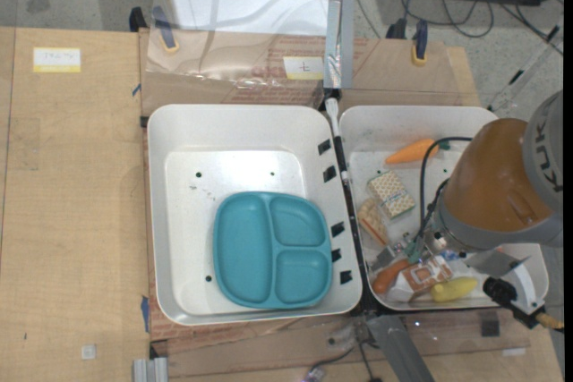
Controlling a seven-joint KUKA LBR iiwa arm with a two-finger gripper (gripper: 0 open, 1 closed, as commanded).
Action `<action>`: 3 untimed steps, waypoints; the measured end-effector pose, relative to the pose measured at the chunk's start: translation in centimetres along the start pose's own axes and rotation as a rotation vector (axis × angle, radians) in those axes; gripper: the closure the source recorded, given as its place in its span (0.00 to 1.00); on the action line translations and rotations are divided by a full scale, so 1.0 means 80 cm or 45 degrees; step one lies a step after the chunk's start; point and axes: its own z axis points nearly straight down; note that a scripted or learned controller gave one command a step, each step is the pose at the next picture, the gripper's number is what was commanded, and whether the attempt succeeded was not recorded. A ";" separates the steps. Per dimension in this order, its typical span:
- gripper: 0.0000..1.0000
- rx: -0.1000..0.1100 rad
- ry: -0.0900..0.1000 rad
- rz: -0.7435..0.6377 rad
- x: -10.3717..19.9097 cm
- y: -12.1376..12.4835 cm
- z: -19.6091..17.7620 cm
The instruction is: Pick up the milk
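- The arm's orange band (497, 183) covers much of the right bin (358, 125); the jaws sit beneath it, so whether they are open or closed cannot be told.
- The milk cannot be picked out with certainty among the clutter at the bin's 6 o'clock edge.
- A smooth teal divided plate (271, 250) lies in the left bin (170, 192).
- A tapered carrot (412, 152) lies at the right bin's 12 o'clock.

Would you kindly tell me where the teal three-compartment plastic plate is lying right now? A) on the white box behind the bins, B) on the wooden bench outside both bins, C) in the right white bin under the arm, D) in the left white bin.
D: the teal three-compartment plastic plate lies flat on the floor of the left white bin, while the grey and orange arm hangs over the right white bin.
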 end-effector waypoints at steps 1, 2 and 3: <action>0.00 -0.002 -0.001 0.269 -0.015 -0.007 0.000; 0.00 -0.002 -0.003 0.177 -0.037 -0.015 -0.029; 0.00 0.002 0.000 0.092 -0.008 -0.004 0.000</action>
